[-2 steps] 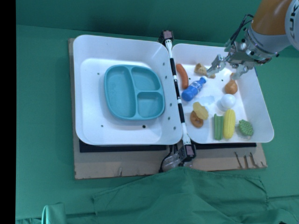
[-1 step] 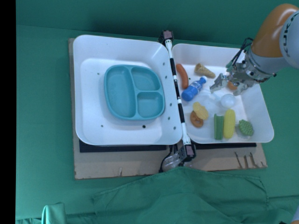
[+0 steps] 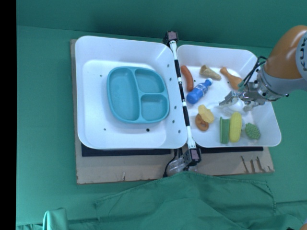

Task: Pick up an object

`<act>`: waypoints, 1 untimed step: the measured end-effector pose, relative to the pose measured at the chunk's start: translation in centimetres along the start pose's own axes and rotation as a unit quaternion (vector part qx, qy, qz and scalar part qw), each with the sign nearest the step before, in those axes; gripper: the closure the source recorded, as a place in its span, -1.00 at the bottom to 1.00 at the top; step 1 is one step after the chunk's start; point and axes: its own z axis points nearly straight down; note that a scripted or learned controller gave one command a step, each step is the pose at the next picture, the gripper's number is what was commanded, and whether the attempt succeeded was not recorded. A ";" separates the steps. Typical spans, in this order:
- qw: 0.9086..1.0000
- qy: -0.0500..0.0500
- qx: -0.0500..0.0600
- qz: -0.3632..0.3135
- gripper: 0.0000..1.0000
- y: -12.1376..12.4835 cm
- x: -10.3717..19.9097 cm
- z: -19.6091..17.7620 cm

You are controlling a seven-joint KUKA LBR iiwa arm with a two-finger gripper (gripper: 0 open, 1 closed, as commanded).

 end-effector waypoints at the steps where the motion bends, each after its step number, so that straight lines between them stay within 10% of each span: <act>1: 1.000 -0.002 0.001 -0.003 -1.00 4.5 0.0 0.0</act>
